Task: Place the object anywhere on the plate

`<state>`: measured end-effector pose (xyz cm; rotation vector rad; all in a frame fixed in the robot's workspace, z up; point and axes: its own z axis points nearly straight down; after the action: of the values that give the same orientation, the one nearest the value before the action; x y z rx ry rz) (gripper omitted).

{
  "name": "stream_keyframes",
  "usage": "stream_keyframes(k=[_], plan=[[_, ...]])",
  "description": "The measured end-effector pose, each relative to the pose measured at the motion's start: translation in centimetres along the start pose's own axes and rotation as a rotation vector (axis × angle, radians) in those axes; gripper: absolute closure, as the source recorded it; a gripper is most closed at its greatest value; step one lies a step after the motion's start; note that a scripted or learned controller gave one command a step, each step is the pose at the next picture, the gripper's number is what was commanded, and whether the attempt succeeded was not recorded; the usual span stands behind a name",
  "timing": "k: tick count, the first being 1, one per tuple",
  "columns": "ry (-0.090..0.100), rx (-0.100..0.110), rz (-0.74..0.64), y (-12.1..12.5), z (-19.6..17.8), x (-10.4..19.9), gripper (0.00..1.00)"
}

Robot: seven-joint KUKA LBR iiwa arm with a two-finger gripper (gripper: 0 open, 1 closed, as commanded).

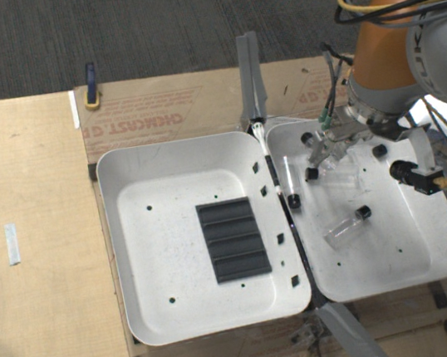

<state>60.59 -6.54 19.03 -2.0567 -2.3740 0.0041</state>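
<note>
The hand (326, 151) is positioned low over the far part of the right bin (439, 265); whether it is spread or pressed together cannot be determined. Clear vials (347, 228) lie loose on that bin's floor. The dark ribbed plate (233, 239) in the left bin (148, 311) carries nothing, so pickup and transfer both remain.

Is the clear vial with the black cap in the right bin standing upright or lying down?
Lying down. The clear vial with the black cap rests on its side on the right white bin's floor, cap toward upper right, apart from the gripper.
</note>
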Motion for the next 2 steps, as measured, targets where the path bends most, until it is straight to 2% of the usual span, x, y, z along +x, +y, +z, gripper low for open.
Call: stream_keyframes(k=[1, 2], plan=[[0.0, 0.0, -0.066, -0.1, -2.3, 12.2, 1.0], [0.0, 0.002, -0.125, -4.3, 0.0, 16.0, 1.0]])
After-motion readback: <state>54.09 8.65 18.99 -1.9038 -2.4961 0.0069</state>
